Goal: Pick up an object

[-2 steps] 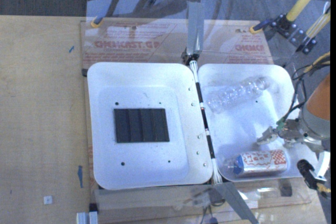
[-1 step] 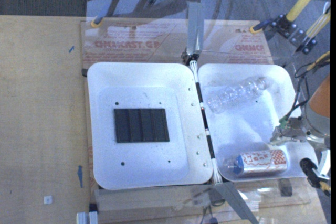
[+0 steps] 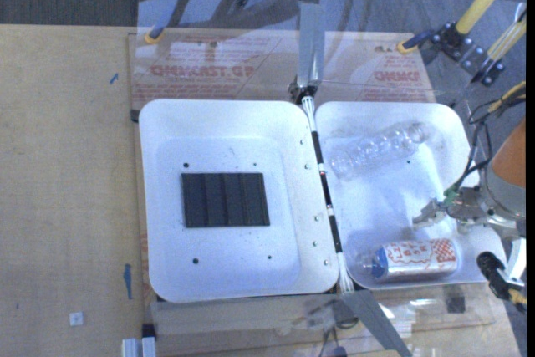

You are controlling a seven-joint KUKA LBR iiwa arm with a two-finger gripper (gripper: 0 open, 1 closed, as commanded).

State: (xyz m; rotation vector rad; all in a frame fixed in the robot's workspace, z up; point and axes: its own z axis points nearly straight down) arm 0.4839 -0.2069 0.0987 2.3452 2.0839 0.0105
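Note:
In the right bin (image 3: 443, 117), a clear plastic bottle (image 3: 376, 148) lies on its side near the far wall. A red-and-white patterned bottle with a blue cap (image 3: 415, 257) lies along the near wall. My gripper (image 3: 430, 213) reaches in from the right edge at mid-height of this bin. It sits just above and right of the patterned bottle and apart from both bottles, with nothing seen in it. In the left bin (image 3: 167, 130), a dark ribbed rectangular pad (image 3: 226, 199) lies flat in the middle.
A divider strip (image 3: 324, 188) runs between the two bins. Clear plastic shields (image 3: 217, 38) stand behind the bins. A yellow pole with a clamp (image 3: 476, 12) crosses the top right. Cables (image 3: 481, 146) hang by the arm at the right.

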